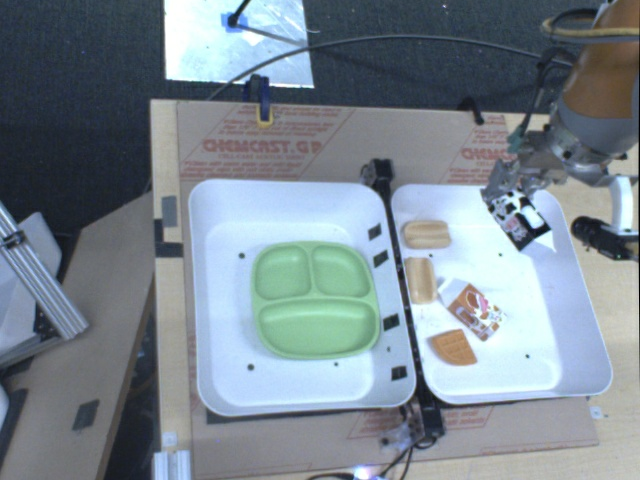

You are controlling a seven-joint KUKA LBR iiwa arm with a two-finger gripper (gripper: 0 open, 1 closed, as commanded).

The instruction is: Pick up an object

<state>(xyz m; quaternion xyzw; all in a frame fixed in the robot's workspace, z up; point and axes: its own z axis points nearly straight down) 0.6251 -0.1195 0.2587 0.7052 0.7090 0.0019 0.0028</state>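
The right bin (570,318) holds several small items. A tan bun-like piece (426,234) lies near its upper left corner, and a second tan piece (421,279) sits just below it. A white and red packet (475,310) lies mid-bin, with an orange wedge (453,347) below it. My gripper (517,213) hangs over the bin's upper right part, well to the right of the bun-like piece. Its black and white tip is seen from above, and I cannot make out anything held in it.
The left bin (225,268) carries a green divided plate (315,298). Black clips (386,258) run along the divider between the bins. A blue clamp (261,96) and a shiny sheet (237,28) lie behind the bins. An aluminium rail (35,278) stands at far left.
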